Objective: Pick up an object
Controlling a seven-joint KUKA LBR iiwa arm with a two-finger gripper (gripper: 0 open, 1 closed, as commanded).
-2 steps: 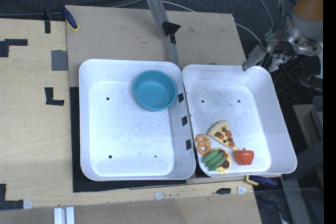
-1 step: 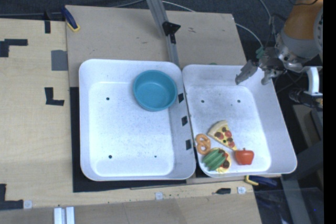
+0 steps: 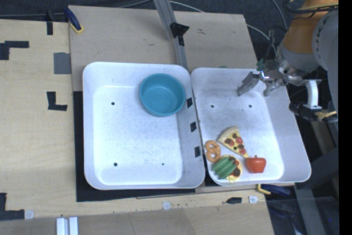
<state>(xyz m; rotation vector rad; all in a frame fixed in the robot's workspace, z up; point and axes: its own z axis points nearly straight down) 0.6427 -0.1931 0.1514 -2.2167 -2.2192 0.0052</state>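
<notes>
We've got the grey two-finger gripper [image 3: 259, 84] spread open and empty over the right white bin's [image 3: 291, 135] far end; the toy pizza slice [image 3: 233, 141] lies toward its near end.

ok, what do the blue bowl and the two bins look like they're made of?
Blue bowl: probably moulded plastic, uniform teal colour, smooth with a soft sheen on the inside. Left bin and right bin: likely thin formed plastic, white with rounded corners and lips, surface dulled by fine dark speckling. Metal can't be fully ruled out.
</notes>
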